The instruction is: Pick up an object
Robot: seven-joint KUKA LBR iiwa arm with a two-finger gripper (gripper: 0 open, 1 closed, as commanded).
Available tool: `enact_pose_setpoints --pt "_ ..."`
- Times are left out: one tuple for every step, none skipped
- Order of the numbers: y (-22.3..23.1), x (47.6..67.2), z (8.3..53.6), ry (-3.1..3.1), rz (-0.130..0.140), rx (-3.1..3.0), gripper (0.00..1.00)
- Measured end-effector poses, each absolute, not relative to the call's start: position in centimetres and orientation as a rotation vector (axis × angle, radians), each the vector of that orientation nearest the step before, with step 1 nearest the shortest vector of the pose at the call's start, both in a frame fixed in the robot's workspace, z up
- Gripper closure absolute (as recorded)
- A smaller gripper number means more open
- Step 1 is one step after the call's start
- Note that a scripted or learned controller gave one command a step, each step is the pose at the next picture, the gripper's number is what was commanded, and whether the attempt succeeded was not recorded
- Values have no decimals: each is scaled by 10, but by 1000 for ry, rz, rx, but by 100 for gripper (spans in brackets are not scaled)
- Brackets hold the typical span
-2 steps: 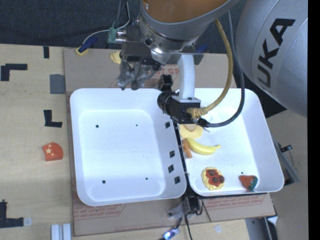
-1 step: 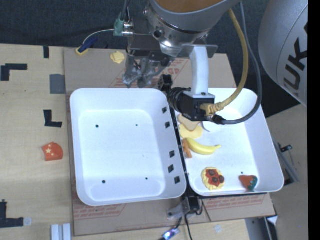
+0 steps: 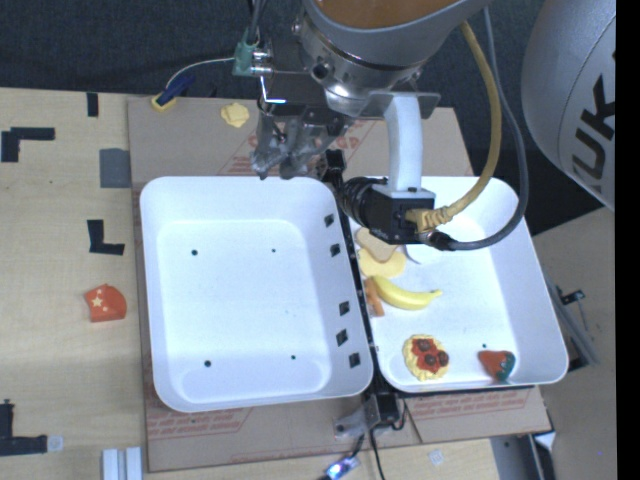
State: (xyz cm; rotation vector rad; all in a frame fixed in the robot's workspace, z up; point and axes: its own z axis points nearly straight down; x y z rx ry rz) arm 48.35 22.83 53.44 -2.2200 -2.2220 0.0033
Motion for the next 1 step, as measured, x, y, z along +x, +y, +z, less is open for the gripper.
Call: enact_pose_setpoints --pt "173 483 534 -2222 4 -2219 100"
